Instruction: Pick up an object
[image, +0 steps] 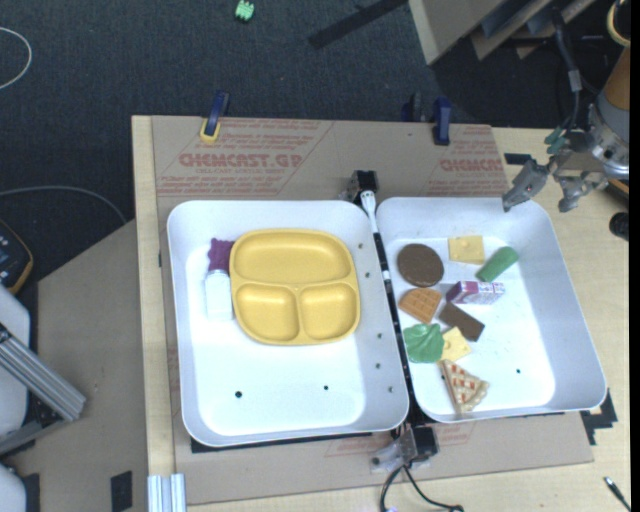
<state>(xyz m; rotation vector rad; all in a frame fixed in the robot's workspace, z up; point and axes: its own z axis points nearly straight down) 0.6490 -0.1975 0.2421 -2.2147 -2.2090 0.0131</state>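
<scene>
Gripper (545, 190) over right bin's (570, 290) far corner, fingers spread apart, holding nothing | toy foods clustered in right bin | yellow tray (295, 285) in left bin (190, 330)

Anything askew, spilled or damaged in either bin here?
Nothing spilled or broken. The yellow divided tray sits slightly rotated in the left bin, with a white bottle wedged against its left side. The toy foods, including the pizza slice, lie loosely clustered inside the right bin.

red print reading "chemcast gp" stands on the brown board (300, 150) behind the bins, repeated partly at right.
</scene>
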